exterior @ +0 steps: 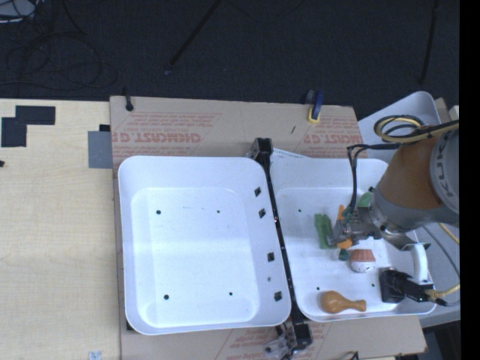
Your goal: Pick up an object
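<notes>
The gripper (pixel 346 231) hung low in the right bin (pixel 307 298), beside the green object (pixel 323 231); its opening was perhaps obscured. A centred, vertical descent would serve best.

Gripper (pixel 349 229) tips buried in clutter by right bin (pixel 300 276) centre; arm (pixel 420 186) cut by frame's right edge.

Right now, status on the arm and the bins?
Gripper low in right bin, among green piece and small toys. Grip unclear. Tan pear-shaped toy lies apart, near front wall.
</notes>
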Robot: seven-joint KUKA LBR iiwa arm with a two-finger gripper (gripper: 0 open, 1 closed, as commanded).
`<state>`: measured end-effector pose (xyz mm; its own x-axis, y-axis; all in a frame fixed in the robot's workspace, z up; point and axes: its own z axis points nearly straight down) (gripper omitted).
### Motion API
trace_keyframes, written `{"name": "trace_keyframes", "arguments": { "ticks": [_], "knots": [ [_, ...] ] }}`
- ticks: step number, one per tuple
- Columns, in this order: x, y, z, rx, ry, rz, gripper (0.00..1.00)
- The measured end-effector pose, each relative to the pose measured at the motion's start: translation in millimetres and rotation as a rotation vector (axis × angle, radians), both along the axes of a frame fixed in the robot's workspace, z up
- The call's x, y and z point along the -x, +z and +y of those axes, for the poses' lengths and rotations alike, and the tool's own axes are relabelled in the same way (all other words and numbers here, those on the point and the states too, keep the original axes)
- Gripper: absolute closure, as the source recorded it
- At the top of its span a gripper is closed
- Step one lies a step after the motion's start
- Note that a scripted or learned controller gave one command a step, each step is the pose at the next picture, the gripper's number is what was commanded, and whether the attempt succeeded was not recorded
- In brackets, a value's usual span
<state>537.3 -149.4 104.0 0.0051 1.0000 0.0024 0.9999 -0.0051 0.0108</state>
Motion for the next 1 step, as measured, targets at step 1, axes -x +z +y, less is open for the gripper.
{"name": "trace_keyframes", "arguments": {
  "ticks": [1],
  "knots": [
    [0.0,88.0,96.6,0.0,0.013,0.008,1.0]
  ]
}}
